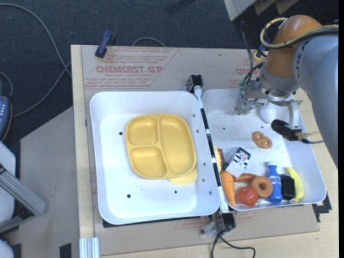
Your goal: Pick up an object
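My gripper (245, 105) hangs over the far left part of the right bin (303, 155), with nothing visible in it. A small brown pretzel ring (262, 140) lies on the bin floor, a little to the near right of the gripper. A black-and-white patterned block (241, 157) sits nearer the front. Along the front wall are packed an orange carrot (228, 184), a red tomato (247, 196), a brown doughnut (263, 186), a blue bottle (274, 183), a black block (288, 187) and a yellow banana (296, 180).
The left bin (107, 144) holds a yellow divided plate (161, 145) in its middle. A divider rail (207, 138) runs between the two bins. A blue clip (104, 43) lies on the cardboard at the back left.
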Tool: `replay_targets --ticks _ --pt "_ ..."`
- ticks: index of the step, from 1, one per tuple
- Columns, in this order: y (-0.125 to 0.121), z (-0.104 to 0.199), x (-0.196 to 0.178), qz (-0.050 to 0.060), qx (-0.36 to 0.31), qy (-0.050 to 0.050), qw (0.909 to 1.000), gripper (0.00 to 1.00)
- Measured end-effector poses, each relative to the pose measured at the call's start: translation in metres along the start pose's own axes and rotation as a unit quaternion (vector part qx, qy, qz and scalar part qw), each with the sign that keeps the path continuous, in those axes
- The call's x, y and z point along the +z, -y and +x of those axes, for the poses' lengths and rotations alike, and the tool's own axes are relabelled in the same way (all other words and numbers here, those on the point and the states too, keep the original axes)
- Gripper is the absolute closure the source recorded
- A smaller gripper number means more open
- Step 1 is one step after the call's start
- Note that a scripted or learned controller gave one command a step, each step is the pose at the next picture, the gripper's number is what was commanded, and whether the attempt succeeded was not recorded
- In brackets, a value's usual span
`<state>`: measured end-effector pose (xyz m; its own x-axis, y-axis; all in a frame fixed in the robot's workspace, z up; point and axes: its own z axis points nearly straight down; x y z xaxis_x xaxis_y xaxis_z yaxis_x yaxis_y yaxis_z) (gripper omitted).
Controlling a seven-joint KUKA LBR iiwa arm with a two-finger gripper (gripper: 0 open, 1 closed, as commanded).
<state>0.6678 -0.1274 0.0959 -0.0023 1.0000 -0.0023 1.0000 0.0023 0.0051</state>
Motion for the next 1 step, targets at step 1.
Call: replay_targets --ticks 1 --pt "0.0318 -0.0348 -0.0524 0.002 0.001 0.0 1.0 1.0"
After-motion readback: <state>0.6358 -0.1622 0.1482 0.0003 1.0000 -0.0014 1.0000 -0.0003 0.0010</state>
